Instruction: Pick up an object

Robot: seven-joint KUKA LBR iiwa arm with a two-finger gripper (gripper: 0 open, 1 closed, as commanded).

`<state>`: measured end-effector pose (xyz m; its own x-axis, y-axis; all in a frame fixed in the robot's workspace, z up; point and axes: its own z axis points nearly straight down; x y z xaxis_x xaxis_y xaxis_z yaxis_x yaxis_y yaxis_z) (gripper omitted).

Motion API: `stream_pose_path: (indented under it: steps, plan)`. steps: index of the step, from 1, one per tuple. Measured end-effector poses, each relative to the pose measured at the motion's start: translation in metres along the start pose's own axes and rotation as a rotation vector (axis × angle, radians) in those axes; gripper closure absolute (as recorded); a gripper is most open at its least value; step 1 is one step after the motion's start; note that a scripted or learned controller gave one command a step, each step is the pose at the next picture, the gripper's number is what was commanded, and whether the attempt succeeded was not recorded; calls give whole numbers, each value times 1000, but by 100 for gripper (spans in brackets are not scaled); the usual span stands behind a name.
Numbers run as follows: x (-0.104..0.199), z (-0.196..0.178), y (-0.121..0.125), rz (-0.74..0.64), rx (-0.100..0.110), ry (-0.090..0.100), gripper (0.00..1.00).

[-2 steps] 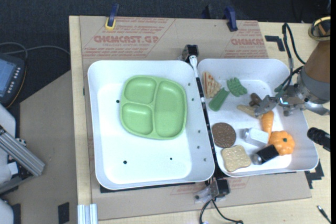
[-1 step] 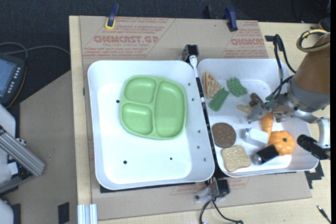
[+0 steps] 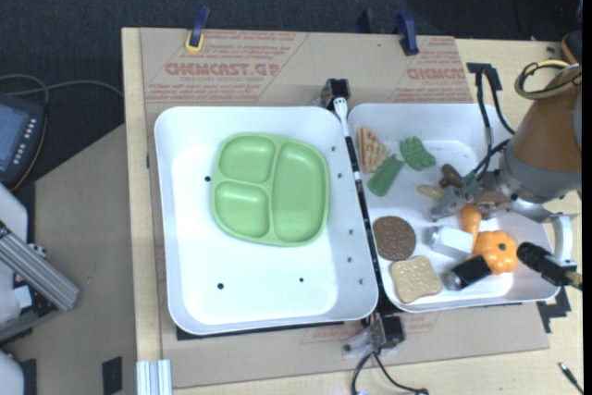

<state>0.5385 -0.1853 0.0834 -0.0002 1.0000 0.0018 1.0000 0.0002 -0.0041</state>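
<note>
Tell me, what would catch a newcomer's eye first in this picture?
Probably the pale green divided plate, lying alone in the left white bin. Next, the right bin, crowded with small toy foods: a bright orange piece near its right edge, a brown round cookie and a slice of bread toward the front. The grey arm reaches in over that bin from the right.
</note>
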Motion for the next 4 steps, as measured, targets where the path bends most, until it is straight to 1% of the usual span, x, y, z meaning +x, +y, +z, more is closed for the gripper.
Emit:
stream_pose_path:
  steps: [1, 2, 3, 4]
  plan:
    - [-1, -12, 1, 1, -4, -2, 100]
    - [-9, -72, -1, 2, -11, -6, 100]
    - [-13, -118, -6, 0, -11, -5, 100]
    - [-13, -143, -5, 0, -10, -5, 100]
